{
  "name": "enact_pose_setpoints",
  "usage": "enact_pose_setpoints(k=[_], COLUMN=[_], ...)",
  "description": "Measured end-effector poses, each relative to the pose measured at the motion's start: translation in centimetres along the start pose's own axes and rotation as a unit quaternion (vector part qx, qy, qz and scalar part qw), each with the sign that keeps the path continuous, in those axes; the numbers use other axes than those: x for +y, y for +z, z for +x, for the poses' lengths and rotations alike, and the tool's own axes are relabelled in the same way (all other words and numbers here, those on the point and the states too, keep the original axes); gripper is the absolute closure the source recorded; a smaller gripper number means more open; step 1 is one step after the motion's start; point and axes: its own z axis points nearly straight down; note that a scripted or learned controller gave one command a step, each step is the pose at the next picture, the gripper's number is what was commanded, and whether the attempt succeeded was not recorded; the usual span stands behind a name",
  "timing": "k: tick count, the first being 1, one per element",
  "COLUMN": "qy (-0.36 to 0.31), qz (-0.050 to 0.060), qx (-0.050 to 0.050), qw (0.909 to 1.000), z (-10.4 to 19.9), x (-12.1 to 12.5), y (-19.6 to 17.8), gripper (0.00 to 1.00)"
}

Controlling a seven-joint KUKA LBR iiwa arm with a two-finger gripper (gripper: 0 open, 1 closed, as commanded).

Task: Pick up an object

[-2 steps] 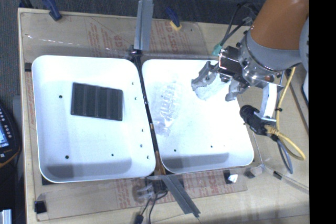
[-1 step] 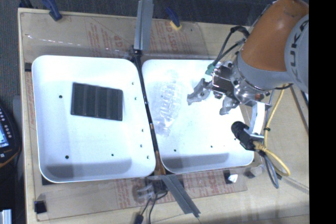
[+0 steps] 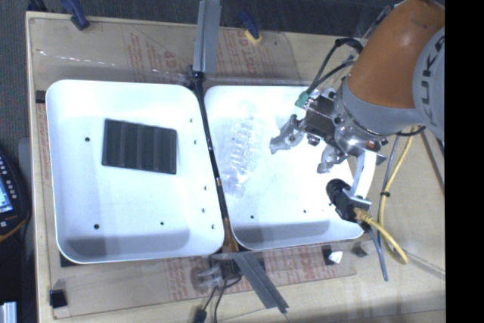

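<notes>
Camera view: one fixed camera, sitting above the bench (image 3: 113, 49) and looking down at a slant. It is taking in both white bins, the left bin (image 3: 68, 106) and the right bin (image 3: 257, 234), whole and side by side, from a middling distance. The arm (image 3: 393, 57) is entering from the frame's right.

The grey arm (image 3: 393, 98) is wearing an orange band (image 3: 393, 38); black and yellow cables (image 3: 387, 231) are trailing from its metal claw (image 3: 306, 144).
</notes>
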Motion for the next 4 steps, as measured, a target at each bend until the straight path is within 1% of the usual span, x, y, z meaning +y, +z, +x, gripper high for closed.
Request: enact_pose_setpoints(k=[1, 2, 3, 4], qy=[-0.070, -0.138, -0.151, -0.206], qz=[0.001, 0.002, 0.000, 0.002], qx=[0.000, 0.002, 0.001, 0.000], qw=[0.9975, 0.9905, 0.9885, 0.9785], z=[-0.9, 0.3, 1.5, 4.4], x=[0.0, -0.6, -1.2, -2.7], y=[6.2, 6.7, 4.1, 12.3], gripper=[0.00, 0.00, 0.00, 0.00])
